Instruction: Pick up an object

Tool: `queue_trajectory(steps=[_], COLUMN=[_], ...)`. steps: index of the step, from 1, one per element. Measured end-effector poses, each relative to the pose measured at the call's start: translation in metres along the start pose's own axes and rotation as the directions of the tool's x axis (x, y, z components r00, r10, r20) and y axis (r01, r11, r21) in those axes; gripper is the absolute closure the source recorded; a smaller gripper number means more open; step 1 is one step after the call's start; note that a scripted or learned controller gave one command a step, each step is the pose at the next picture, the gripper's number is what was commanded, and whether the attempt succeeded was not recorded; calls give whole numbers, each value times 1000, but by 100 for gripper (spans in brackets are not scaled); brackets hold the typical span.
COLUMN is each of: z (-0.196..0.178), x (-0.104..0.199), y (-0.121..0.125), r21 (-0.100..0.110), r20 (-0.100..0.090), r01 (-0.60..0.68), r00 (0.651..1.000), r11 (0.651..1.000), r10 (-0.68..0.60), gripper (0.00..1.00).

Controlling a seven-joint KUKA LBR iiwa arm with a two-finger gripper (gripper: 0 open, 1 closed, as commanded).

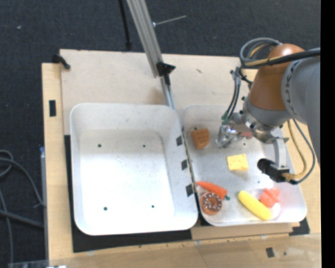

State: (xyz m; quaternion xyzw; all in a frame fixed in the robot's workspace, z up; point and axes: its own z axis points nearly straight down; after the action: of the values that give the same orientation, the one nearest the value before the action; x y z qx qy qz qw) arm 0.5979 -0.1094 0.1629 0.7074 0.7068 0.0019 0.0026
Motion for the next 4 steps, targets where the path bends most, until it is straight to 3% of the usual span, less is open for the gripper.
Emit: queue_trajectory(steps=[2,4], z=[-126,-123], x=[-1,86], y=[5,-31], r21=[-2,5], r20=[0,0], r01=[6,5], r00=[1000,1000], r11=[1000,1000], r10=[-6,-5], gripper=[100,100])
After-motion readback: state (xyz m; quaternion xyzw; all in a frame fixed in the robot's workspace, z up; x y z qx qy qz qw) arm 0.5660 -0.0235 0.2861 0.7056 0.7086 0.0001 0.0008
